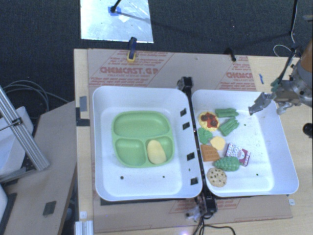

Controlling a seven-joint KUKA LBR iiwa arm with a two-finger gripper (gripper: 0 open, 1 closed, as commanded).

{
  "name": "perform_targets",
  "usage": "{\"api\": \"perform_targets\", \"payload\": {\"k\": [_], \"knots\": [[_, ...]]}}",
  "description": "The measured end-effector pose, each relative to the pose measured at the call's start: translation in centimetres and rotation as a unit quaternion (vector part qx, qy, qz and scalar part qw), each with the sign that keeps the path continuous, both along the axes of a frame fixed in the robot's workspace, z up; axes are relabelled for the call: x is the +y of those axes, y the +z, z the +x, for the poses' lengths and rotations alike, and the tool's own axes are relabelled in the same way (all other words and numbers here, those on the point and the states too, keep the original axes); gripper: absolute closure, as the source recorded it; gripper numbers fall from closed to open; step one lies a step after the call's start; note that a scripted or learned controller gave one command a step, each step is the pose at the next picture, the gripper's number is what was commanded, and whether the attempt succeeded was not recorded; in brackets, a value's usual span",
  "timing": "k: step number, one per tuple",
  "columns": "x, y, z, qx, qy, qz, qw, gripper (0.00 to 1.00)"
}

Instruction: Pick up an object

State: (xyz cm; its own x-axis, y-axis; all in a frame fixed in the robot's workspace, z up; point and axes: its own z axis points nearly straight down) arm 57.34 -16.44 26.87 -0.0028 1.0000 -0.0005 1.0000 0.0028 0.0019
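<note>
While the gripper hangs over the right bin's far right part, its fingers apart with nothing between them, the toy foods lie clustered along that bin's left side: a cookie, green pieces, a pizza slice. Over in the left bin, a green tray holds a yellow piece.

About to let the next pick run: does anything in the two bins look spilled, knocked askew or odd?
Nothing stands out. The green tray sits flat in the left bin with a yellow piece in its lower right compartment. The toy foods, such as the cookie, cluster on the right bin's left side, all inside its walls.
</note>
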Motion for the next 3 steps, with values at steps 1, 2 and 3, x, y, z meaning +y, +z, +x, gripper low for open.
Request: {"api": "perform_targets", "payload": {"k": [1, 2, 3], "knots": [[7.3, -11.6, -5.2, 0.007, 0.003, 0.0033, 1.0000, 0.00], [11.2, -4.9, 3.1, -0.005, 0.004, 0.0001, 1.0000, 0.00], [12.8, -8.7, -9.2, 0.007, -0.001, 0.0018, 1.0000, 0.00]]}}
